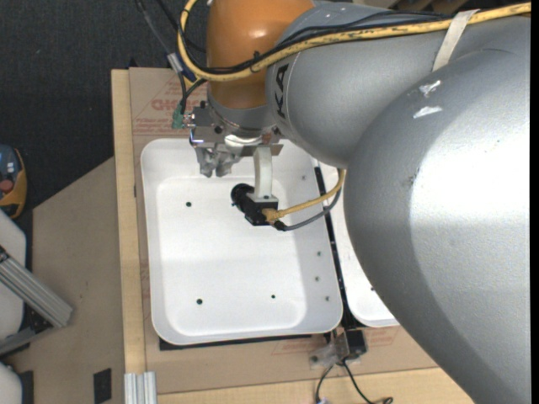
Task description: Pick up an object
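Because the task names no particular object, which one is meant and where it lies cannot be told: anything directly beneath the claw [215, 165] or under the arm [438, 183] is hidden from this camera. The claw hangs pointing down over the far left part of the left bin [168, 251], near its back wall. That reads as a program-chosen spot for a pick rather than an aim at something plainly seen. Whether the claw is released or clenched cannot be told from this angle, and I would not count it as grasping anything.

Around it, the bin's white floor carries a few small dark dots [199, 301], well apart from one another. They look like marks or holes in the floor, not things to lift. The nearby back wall is the likeliest hindrance, since a grab that close to it has little room on that side.

The arm, with its orange band [244, 32] above the wrist, sweeps in from the right and covers nearly all of the right bin [370, 310]. A corner of that bin shows just beside the left one. Both bins rest on the brown desk [130, 225]. A thin cable [345, 369] trails off its front edge, outside the bins and clear of the reach.
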{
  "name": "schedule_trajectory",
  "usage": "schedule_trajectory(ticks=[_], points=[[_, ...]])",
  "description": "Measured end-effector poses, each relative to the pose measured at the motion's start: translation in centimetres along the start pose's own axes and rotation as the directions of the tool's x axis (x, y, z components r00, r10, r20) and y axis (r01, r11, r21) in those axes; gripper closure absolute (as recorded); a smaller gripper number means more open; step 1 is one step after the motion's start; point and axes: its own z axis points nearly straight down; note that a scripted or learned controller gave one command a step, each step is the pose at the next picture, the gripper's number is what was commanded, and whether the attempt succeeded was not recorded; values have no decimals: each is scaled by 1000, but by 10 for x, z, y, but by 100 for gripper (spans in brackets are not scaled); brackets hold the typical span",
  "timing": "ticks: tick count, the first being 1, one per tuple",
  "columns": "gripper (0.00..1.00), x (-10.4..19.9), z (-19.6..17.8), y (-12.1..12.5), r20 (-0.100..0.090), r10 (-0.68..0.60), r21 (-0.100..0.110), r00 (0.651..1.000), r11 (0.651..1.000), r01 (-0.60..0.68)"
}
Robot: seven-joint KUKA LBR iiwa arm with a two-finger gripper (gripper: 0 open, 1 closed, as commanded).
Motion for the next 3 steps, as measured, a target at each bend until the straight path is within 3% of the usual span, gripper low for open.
schedule_trajectory(ticks=[3], points=[[100, 0, -32, 3, -3, 0, -10, 1000, 1000, 0]])
